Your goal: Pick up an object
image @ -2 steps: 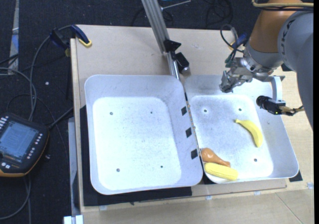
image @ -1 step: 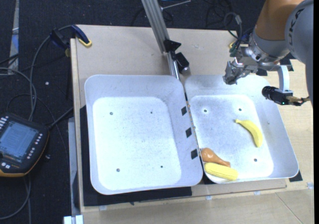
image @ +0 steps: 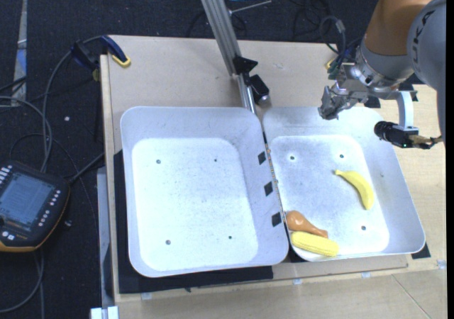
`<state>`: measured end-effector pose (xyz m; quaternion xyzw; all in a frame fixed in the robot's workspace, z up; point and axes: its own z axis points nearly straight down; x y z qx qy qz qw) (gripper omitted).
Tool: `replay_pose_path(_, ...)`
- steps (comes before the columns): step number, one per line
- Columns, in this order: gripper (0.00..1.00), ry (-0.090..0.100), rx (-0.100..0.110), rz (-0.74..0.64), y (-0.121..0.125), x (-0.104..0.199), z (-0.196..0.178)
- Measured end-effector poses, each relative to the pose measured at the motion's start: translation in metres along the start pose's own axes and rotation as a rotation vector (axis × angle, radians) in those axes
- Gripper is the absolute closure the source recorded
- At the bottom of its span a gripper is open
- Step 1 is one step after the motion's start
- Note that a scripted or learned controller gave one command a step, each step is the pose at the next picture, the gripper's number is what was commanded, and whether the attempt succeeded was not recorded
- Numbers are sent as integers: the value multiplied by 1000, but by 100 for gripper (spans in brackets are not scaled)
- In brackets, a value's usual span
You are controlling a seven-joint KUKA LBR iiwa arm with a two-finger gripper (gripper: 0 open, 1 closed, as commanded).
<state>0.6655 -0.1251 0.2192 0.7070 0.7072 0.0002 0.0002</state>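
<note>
I count two white bins on the bench: the left bin (image: 191, 190) and the right bin (image: 333, 151). In the right bin I see three things: one banana (image: 357, 186) near its right edge, one corn cob (image: 314, 244) at the near edge, and one orange-brown drumstick-shaped piece (image: 303, 223) touching the cob, hard by the near left corner. My gripper (image: 330, 107) hangs over the right bin's far edge, well apart from all three; whether it is wide or narrow I cannot tell.
</note>
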Motion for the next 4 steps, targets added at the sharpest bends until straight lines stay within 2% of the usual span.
replay_pose_path(1, 100, 1, 0, -3, -14, 52, 7)
replay_pose_path(2, 100, 1, -1, -3, -26, 96, -6)
replay_pose_path(4, 100, 1, 1, -4, -47, 214, -3)
